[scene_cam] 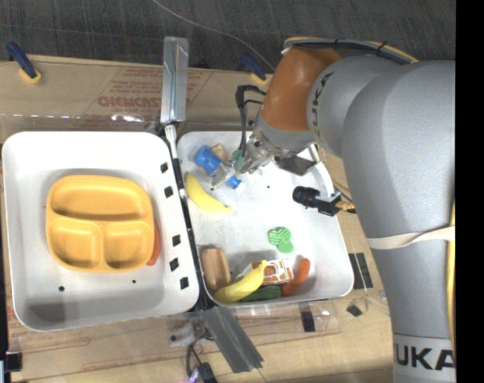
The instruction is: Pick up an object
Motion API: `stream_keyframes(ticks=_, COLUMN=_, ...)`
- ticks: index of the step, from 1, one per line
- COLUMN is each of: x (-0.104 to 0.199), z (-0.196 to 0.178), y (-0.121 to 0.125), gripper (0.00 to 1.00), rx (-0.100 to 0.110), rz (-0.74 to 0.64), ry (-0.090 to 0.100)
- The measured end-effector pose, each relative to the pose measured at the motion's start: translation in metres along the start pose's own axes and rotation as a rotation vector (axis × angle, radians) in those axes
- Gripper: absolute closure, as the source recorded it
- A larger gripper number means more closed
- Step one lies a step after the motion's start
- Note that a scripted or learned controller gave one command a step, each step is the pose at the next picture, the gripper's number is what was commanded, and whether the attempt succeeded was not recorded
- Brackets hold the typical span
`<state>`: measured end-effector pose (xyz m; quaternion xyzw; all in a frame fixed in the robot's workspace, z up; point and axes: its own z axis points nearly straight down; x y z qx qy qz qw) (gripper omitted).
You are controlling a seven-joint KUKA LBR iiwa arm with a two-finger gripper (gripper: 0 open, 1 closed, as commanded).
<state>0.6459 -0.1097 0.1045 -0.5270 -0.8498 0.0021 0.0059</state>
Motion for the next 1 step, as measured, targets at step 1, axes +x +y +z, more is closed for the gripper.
stream_keyframes(ticks=1, x=0.0475, z=-0.0903, y=0.0353, gripper=1.0, rx=-0.014, rz=0.177, ry=-0.008)
